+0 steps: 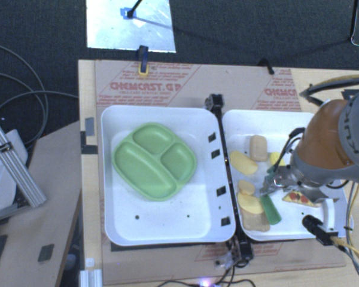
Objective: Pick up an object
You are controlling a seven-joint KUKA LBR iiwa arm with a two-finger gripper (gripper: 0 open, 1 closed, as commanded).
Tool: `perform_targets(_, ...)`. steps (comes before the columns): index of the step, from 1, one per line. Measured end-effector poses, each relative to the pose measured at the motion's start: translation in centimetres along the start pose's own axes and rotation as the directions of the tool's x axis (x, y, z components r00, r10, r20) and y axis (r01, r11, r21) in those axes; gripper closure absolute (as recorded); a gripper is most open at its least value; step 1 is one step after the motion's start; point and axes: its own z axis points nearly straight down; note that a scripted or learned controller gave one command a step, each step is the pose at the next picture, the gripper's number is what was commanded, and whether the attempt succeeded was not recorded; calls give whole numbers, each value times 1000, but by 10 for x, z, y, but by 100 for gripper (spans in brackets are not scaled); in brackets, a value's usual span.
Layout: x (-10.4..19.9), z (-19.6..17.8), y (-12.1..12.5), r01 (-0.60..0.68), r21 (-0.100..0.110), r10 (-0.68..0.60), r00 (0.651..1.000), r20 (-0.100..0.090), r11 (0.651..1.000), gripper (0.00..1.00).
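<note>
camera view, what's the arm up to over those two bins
The grey and orange arm has reached in over the right bin, with its end effector down among a pile of toy food, by a green piece and some yellow pieces. Nothing visibly sits between its fingers. The left bin holds a green divided plate.

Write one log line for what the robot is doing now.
gripper low in right bin | beside green stick | green tray in left bin
</note>
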Motion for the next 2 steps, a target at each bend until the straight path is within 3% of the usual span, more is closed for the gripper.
perform_targets(1,45,-138,-15,10,-24,-10,1000,2,1000,100)
perform_targets(2,110,-80,5,11,-7,-11,1000,0,1000,100)
